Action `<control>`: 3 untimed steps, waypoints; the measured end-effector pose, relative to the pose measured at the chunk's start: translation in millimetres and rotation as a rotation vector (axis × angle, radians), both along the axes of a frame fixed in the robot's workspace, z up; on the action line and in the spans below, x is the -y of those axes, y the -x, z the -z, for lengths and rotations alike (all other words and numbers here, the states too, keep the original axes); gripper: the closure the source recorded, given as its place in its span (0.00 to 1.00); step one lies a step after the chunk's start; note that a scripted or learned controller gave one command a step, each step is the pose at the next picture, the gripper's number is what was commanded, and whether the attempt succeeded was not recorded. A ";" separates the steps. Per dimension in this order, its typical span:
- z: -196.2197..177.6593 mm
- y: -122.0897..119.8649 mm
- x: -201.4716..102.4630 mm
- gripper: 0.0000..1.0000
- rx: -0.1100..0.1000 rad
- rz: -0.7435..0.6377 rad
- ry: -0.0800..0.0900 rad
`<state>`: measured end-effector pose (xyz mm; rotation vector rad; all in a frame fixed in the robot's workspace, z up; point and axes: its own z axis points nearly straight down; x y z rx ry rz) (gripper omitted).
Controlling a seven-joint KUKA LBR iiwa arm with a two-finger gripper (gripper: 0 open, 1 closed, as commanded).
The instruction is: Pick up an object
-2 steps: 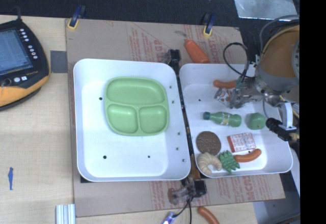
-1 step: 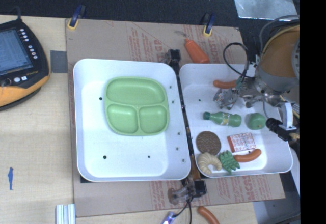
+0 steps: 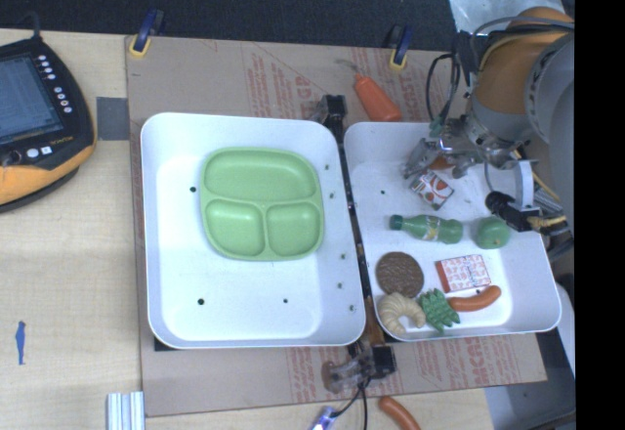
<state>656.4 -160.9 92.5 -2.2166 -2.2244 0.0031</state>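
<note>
Gripper (image 3: 437, 156) directly over small carton (image 3: 435, 189)

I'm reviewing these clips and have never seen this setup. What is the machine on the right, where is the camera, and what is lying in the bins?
One camera looks down at a slant on a bench. The grey and orange arm is a robot reaching in from the right; its gripper hangs over a small red-and-white packet in the right bin. That bin also contains a green bottle, a green ball-like item, a brown patty, a croissant, a sausage and a red card. The left bin holds a green divided plate. Whether anything is gripped is unclear.
</note>
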 end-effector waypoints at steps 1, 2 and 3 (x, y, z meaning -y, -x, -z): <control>-11.2 -0.4 0.9 1.00 0.000 -0.003 0.001; -11.1 -0.4 0.8 0.00 -0.001 -0.003 0.001; 1.0 43.5 -33.8 0.00 -0.002 -0.002 0.001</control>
